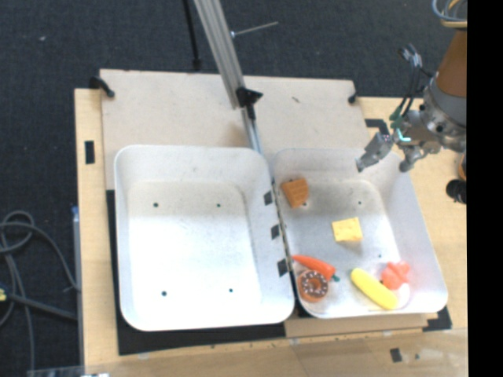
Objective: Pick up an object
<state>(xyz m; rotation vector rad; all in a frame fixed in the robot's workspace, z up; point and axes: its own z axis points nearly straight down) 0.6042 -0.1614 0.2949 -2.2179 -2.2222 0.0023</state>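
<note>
The right bin (409,210) holds several small objects. An orange-brown block (295,192) lies near its back left. A yellow cube (346,230) rests in the middle. Along the front lie a carrot (314,265), a brown ringed donut (313,287), a yellow banana (373,288) and a small red-orange piece (395,274). My gripper (391,159) hangs above the bin's back right corner, open, with nothing between its fingers. It is well apart from every object.
The left bin (126,210) sits beside the right one, with a black divider strip between them. A slanted metal pole (224,45) rises from behind the bins. Cables lie on the floor at the left.
</note>
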